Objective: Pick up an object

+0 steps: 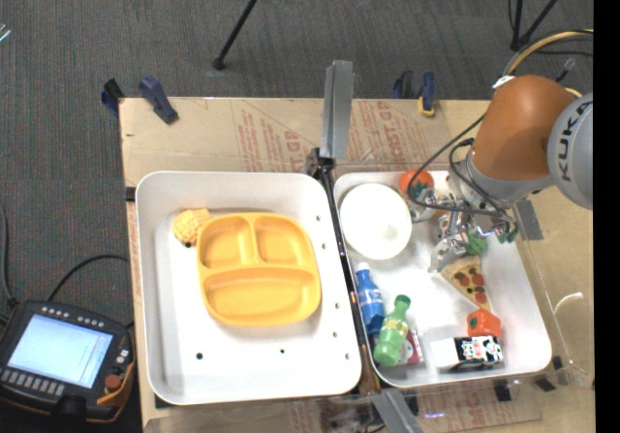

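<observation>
Tool (455, 245), finger state impossible to tell, hangs just above the pizza slice (468, 279), right of the white bowl (376, 220).

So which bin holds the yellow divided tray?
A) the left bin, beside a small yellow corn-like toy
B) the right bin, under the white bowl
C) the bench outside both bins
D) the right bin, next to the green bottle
A: the yellow divided tray lies in the left bin, with the small yellow corn-like toy at its upper-left corner.
</observation>
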`<state>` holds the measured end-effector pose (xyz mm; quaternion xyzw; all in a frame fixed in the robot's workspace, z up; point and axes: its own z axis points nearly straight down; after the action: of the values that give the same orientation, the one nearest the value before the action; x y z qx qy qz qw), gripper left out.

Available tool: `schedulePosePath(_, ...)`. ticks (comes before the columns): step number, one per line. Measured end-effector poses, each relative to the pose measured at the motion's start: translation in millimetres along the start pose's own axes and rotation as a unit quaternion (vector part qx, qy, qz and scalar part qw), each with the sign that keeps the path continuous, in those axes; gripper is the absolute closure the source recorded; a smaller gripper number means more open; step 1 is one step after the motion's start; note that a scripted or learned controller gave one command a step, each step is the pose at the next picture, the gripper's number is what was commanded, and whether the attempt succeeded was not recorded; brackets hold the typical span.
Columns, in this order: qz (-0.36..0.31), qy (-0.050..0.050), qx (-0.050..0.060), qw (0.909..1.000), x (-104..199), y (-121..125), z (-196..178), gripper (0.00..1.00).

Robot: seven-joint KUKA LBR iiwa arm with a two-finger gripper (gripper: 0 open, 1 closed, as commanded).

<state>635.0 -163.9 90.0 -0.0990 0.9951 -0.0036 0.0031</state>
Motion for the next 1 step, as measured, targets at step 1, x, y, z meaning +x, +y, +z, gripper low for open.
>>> schedulePosePath(1, 0.014, 0.003, -0.004, 0.9999, 63.9, -39.4, 1.9, 0.00)
